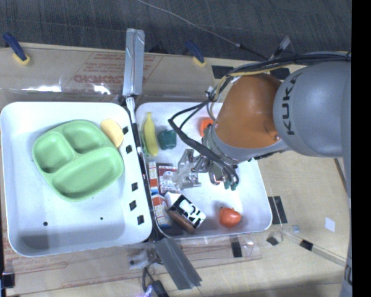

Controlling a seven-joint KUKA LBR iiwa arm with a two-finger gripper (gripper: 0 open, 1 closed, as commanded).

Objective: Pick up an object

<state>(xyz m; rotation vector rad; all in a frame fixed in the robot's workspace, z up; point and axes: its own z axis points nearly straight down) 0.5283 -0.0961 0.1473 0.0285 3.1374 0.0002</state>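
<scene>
Objects for picking lie crowded in the right bin [263, 193]. Claw [188, 172] sits low over the middle of that bin, above a red-and-white packet [163, 177]. Whether its fingers are open or closed I cannot tell from this angle; nothing visibly held between them.

Risks as I judge them:
- Packet lies flat against the bin floor. Fingers may slide over it and close on air.
- Black-and-white box [187, 213] lies just near of the claw, and the packet runs close along the divider [138, 166]. A descent slightly off could nudge the box or jam against the wall.
- Red tomato-like piece [230, 216] at the near right looks round; a knock would likely set it rolling.
- Arm [278, 113] hides much of the far right of the bin, so the orange item [204, 126] is only partly seen. Contact there would go unnoticed.
- Loose black cables [185, 125] loop off the wrist over the bin; they might snag the yellow banana [149, 135] or teal piece [167, 139].

Count, right bin: one banana, one teal piece, one orange item, one packet (possibly more, printing is blurred), one black-and-white box, one red piece.

Count, left bin [12, 184]: one green divided plate [77, 156], one yellow lump [112, 130] at its far right edge.

Bins: two, side by side on the table [297, 172].
</scene>
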